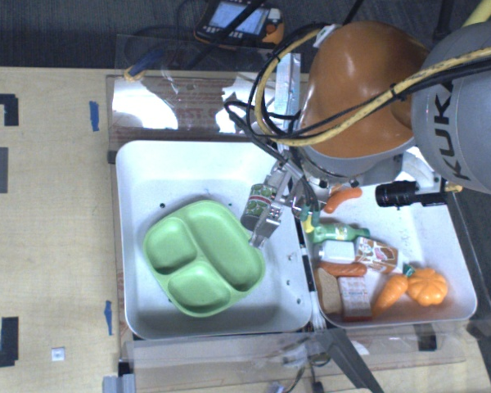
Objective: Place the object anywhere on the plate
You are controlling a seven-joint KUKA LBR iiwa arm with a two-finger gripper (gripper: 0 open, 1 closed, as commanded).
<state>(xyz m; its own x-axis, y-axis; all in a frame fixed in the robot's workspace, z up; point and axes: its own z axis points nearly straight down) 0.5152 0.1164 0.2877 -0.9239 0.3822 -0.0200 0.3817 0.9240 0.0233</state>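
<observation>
Gripper [266, 215] closed on a small green-labelled bottle [259, 203], over the left white bin [147, 170]. Just lower left, green divided plate [200, 256]. Further left, pale wooden bench [49, 219] with black markings.

The divided plate [203, 256] is light green. Both bins [139, 178] are white. The small can [259, 203] has a green label. The pumpkin [426, 286] and carrot [390, 292] are orange.

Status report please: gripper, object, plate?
Gripper over left bin, shut on small can. Can beside green plate right edge, not yet on it. Nothing blocking.
</observation>
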